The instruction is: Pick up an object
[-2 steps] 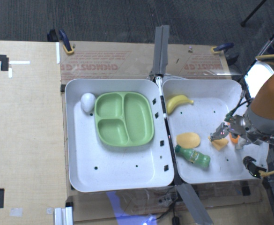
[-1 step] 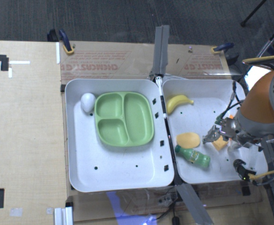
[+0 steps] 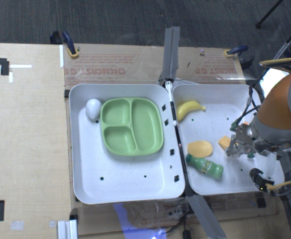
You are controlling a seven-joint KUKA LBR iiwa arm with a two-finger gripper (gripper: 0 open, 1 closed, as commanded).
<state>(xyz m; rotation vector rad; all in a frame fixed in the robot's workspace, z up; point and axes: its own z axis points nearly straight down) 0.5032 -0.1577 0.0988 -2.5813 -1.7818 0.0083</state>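
In the right bin (image 3: 235,185) lie a yellow banana (image 3: 189,108), a flat yellow oval piece (image 3: 200,149), a green bottle (image 3: 205,167) on its side, and a small orange chunk (image 3: 225,142). My gripper (image 3: 236,146) hangs low over the bin's right half, just right of the orange chunk and close against it. The grey wrist and the orange band (image 3: 279,108) rise to the right and hide the bin's right wall. I see nothing lifted off the floor of the bin.
The left bin (image 3: 130,185) holds a green divided plate (image 3: 132,127) and a white egg-shaped object (image 3: 93,108) at its upper left corner. A grey divider (image 3: 171,54) runs between the bins. Cables and a black fitting (image 3: 258,177) sit at the right bin's lower right.
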